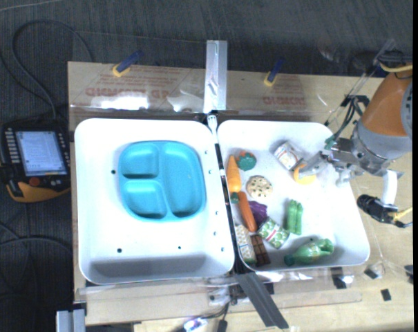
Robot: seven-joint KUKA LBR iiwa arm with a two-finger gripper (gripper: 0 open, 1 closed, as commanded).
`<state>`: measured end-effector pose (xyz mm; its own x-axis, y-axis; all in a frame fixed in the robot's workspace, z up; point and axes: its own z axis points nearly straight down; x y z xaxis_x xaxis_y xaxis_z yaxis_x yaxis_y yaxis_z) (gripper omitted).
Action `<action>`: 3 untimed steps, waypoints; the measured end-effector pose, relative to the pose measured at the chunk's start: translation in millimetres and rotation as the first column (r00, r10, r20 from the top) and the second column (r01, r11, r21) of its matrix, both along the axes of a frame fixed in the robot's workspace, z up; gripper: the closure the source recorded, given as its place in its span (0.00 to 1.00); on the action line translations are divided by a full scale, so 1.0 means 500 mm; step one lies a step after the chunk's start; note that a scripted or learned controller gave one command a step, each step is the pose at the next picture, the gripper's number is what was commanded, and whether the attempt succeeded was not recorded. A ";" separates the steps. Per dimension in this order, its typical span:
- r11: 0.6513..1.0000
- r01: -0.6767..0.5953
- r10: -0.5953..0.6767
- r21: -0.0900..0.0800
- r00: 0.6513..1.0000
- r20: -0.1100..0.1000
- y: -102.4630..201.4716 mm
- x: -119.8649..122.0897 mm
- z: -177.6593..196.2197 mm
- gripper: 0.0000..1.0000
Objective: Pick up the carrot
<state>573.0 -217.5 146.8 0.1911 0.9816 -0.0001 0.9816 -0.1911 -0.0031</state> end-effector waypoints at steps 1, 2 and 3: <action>1.000 -0.024 0.024 -0.002 1.000 0.000 0.014 -0.028 0.026 0.00; 0.995 0.104 -0.104 0.010 0.995 -0.003 0.023 0.031 -0.083 0.00; 0.981 0.196 -0.196 0.000 0.981 0.001 0.013 0.031 -0.023 0.00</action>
<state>588.5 -210.8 135.3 0.3800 0.9250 0.0002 0.9250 -0.3800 -0.0021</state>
